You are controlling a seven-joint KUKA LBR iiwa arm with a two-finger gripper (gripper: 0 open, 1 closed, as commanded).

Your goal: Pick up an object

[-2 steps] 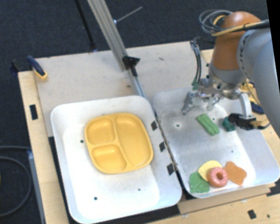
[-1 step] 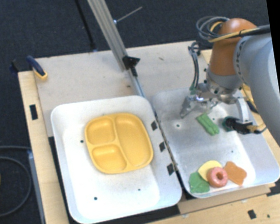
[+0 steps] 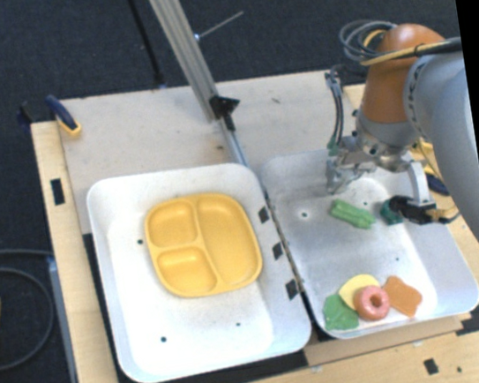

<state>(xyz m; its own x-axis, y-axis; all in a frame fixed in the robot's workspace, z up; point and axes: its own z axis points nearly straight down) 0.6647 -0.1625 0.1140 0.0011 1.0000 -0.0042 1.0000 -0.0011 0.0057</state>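
My jaws (image 3: 337,179) hang low over the right bin (image 3: 309,176), toward its twelve o'clock edge; I cannot tell how wide they stand. A green piece (image 3: 351,214) lies just at their five o'clock. Pink ring (image 3: 373,302), yellow, orange and green toys cluster at the bin's six o'clock.

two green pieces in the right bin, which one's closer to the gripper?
The long green piece, lying alone just below the gripper. The other green piece sits at the bin's near edge, beside the pink ring.
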